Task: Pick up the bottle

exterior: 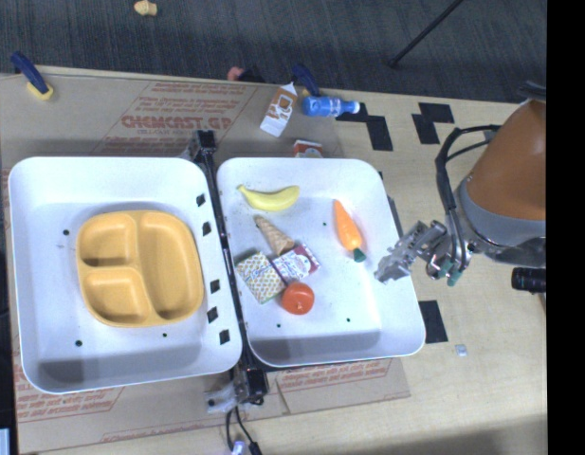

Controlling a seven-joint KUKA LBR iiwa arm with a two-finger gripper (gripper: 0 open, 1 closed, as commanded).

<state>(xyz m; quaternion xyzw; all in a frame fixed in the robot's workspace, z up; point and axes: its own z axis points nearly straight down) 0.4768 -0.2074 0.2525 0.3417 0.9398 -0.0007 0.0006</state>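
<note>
A small blue bottle lies on its side on the cardboard behind the right bin, outside both bins. My gripper hangs over the right bin's right rim, just right of an orange carrot and well in front of the bottle. Nothing shows held in the gripper.
The right bin holds a banana, an ice-cream cone, two small packets and a red tomato. A yellow divided tray sits in the left bin. A small carton lies left of the bottle.
</note>
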